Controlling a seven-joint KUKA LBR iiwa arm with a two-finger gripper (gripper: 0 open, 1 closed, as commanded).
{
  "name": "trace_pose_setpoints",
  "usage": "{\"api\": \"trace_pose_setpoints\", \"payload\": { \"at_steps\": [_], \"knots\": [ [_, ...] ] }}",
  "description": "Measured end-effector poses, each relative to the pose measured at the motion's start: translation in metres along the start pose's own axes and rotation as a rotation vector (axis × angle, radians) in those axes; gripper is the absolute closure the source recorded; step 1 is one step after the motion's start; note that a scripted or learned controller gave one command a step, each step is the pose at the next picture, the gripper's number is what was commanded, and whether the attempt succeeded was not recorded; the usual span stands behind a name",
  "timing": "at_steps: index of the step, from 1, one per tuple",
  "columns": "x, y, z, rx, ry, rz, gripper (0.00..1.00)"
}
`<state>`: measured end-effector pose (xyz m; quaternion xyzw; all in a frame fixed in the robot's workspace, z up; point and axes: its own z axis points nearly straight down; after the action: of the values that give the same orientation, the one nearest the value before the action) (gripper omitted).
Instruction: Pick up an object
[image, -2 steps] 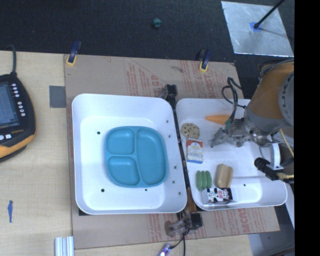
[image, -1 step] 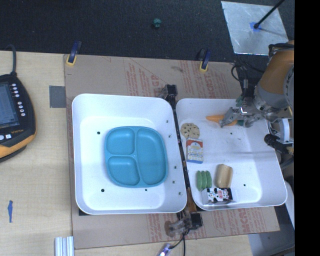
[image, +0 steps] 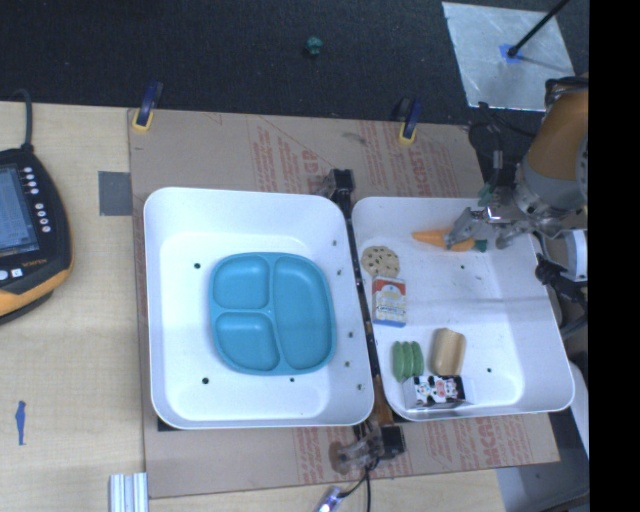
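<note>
Camera view, looking down at a slant, takes in two shallow white bins side by side on a cardboard-covered bench. The left bin (image: 170, 300) carries a blue divided plate (image: 272, 312) and nothing else that I can make out. The right bin (image: 520, 330) carries the loose pieces: an orange carrot (image: 432, 238) near its far edge, a round cookie (image: 380, 261), a small red-and-white carton (image: 389, 301) just below it, a green pod-like item (image: 407, 359), a tan bread-like piece (image: 447, 350) beside that, and a small black-and-white packet (image: 437, 390) at the near wall. The arm reaches in from the right, and its gripper (image: 470, 238) sits low over the far part of the right bin, right at the thick end of the carrot. Whether the fingers are spread or closed cannot be told here; the metal parts blur together against the white floor, and the carrot's right end meets them without clearly lying between them. So the carrot reads as the likely target, and it lies flat on the bin floor, not raised. As a judgement, the task is at the reach-and-grasp stage: the approach looks done, while securing the piece and lifting it clear of the bin are both left. Every other item sits well apart from the gripper and looks undisturbed. A yellow-edged handheld control pad (image: 25, 230) rests on the bench at far left.
</note>
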<state>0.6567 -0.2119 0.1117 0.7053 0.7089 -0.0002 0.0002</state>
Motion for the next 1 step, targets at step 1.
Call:
{"api": "trace_pose_setpoints", "payload": {
  "at_steps": [1],
  "knots": [
    [0.0643, -0.0404, -0.0958, 0.001, 0.002, 0.001, 0.0]
  ]
}}
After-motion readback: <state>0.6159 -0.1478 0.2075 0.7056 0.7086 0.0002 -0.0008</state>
